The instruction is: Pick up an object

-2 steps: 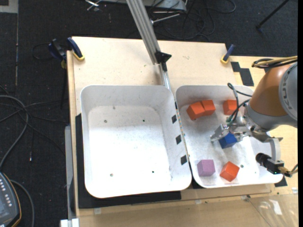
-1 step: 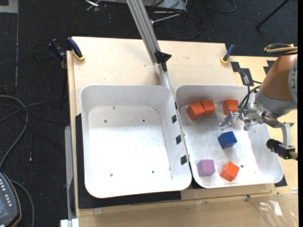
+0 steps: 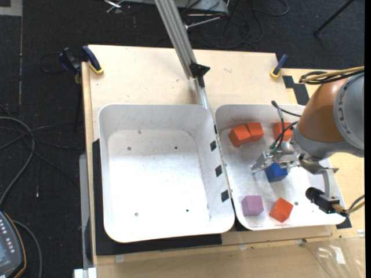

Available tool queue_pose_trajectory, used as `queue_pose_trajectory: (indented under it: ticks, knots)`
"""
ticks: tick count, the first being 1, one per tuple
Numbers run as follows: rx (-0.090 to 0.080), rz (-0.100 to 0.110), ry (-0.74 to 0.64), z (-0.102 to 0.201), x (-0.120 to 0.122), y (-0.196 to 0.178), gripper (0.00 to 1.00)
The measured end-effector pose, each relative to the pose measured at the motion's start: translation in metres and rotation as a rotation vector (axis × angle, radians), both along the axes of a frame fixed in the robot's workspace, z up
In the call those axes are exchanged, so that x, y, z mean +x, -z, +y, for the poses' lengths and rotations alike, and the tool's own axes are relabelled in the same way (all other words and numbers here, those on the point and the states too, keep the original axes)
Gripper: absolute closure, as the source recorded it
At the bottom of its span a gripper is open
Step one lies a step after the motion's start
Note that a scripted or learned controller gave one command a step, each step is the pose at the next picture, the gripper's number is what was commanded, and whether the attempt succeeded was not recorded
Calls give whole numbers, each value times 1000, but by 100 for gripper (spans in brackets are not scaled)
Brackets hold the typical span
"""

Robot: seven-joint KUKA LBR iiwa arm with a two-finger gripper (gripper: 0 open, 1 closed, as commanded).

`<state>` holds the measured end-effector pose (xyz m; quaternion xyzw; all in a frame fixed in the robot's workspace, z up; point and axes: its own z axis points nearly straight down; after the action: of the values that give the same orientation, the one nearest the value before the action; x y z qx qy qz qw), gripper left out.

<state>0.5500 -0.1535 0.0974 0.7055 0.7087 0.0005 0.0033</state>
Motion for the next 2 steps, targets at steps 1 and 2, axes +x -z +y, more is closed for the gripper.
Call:
queue_pose_trajectory:
  ticks: [1,2]
  knots:
    - [1,-1,3,-1,0,-9,100]
    - [4,-6,-6,76,57,-103,100]
